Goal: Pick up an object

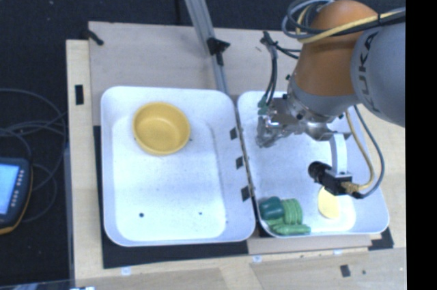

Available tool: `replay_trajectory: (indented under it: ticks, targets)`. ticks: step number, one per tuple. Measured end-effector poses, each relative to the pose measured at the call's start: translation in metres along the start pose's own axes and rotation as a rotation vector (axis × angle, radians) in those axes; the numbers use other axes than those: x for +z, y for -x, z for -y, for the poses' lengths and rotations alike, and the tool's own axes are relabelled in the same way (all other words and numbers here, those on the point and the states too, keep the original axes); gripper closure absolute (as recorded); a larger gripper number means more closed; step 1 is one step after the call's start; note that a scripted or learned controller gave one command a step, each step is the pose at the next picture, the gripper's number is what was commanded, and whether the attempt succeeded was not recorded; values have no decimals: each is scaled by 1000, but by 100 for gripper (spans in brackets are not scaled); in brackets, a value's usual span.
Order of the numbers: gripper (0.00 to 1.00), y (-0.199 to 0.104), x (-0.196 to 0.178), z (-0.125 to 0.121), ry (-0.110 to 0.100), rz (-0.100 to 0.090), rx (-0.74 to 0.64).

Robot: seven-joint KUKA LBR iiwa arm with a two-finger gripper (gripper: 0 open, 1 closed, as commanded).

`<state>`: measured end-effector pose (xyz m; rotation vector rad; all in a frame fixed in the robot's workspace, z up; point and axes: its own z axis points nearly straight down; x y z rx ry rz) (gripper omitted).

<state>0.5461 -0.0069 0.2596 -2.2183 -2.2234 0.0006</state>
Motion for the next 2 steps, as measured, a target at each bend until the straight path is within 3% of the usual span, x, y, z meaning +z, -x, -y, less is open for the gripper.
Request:
replay_trajectory:
  ticks: [2]
  targets:
    - [100,-92,18,50,0,0,-1]
